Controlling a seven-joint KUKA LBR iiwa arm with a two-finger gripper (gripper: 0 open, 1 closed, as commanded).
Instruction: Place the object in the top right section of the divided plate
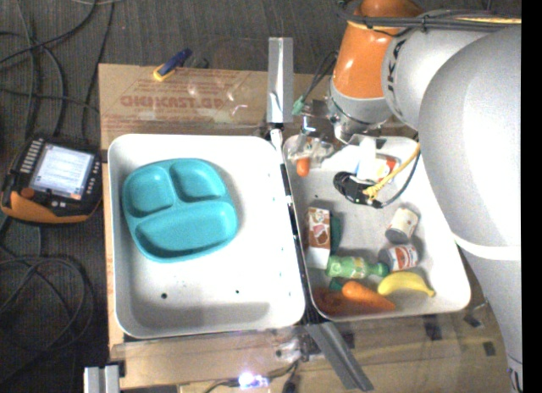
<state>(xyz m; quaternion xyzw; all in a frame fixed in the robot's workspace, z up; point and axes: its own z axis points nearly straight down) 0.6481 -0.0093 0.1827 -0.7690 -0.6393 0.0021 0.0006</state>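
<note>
A teal divided plate [179,208] lies in the left white bin [152,307], with two small sections at its far side and one large section nearer the front. Its top right section [199,179] holds nothing. My gripper [310,147] hangs low over the far left corner of the right bin [449,294], below the orange wrist band [373,44]. A small orange object [302,166] sits right at the gripper's tip; whether it is gripped is unclear.
The right bin holds a brown carton [319,226], a green bottle [356,266], a carrot [366,296], a banana [405,284], two small cans [402,224] and a white and red packet [373,165]. A black and yellow cable [366,188] loops under the wrist. A pendant [52,178] lies left of the bench.
</note>
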